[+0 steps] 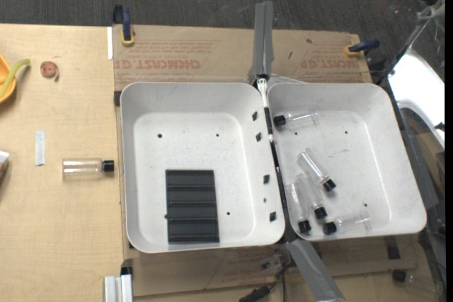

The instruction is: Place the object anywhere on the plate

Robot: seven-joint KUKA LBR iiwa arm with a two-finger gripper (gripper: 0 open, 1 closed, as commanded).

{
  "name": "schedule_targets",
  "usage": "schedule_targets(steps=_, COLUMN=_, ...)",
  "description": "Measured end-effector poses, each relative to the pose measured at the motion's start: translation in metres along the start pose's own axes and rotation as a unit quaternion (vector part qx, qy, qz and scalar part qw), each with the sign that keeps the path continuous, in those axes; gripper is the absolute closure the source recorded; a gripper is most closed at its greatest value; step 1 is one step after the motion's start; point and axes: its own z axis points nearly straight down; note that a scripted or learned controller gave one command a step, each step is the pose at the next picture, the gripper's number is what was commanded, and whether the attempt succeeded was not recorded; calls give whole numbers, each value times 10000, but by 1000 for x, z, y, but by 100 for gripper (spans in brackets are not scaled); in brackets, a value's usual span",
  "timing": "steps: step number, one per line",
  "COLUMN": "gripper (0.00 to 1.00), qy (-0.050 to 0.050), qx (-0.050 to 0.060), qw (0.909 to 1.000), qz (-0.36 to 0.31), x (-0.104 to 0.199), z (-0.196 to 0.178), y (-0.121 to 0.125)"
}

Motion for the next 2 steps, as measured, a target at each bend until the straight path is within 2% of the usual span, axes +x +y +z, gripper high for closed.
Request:
schedule_targets(steps=1, gripper=0, qy=-6, qx=3, qw=10000, qz=-21, x=-112, z=-7, y=16)
schedule_targets(steps=2, gripper=0, qy=-1, qx=-1, qw=9998, qz=204, x=-32, z=-7, y=4)
